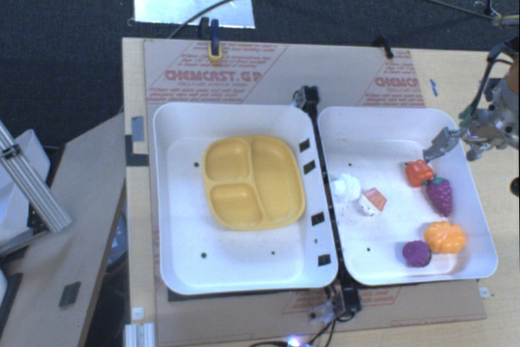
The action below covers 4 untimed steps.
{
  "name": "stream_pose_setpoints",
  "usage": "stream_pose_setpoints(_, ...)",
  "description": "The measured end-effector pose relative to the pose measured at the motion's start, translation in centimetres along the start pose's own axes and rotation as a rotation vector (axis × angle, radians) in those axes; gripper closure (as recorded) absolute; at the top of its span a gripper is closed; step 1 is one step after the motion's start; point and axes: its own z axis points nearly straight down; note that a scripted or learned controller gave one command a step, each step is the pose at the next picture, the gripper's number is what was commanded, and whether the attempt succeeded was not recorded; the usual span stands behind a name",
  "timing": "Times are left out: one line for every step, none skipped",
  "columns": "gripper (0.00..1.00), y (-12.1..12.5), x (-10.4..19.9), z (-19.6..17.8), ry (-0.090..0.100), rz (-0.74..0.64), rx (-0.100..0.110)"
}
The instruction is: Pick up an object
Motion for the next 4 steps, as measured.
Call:
stream_pose_setpoints(0.0, 0.3, 0.1, -0.7, -0.003, -0.004, -0.011)
stream_pose_setpoints(0.0, 0.8, 0.0, 5.4, -0.002, -0.002, -0.01)
stream_pose_setpoints(0.0, 0.9, -0.2, 9.5, -0.002, -0.001, -0.01)
stream_pose_setpoints(0.0, 1.0, -0.1, 14.0, -0.002, -0.001, -0.011)
